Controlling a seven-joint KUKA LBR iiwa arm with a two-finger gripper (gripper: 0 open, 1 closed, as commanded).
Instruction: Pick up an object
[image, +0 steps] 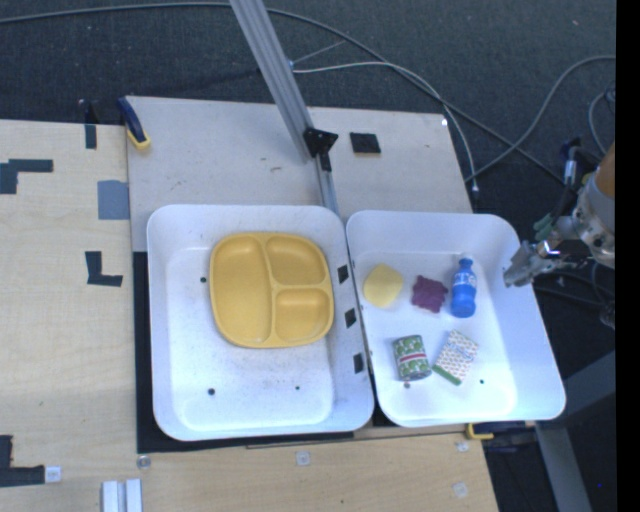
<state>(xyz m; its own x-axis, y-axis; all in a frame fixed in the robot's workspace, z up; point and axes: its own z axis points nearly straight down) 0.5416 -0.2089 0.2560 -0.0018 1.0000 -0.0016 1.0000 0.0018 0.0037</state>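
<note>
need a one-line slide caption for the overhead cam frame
Gripper at the right bin's edge, above five small items including a blue bottle; yellow divided plate in left bin.

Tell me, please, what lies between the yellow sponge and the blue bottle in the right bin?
In the camera view, a small purple object lies between the yellow sponge and the blue bottle.

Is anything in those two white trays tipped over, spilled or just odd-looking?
Nothing looks spilled or broken. The blue bottle lies on its side in the right bin, among loosely scattered small items. The yellow divided plate sits flat in the left bin. The hand is at the right bin's outer edge.
</note>
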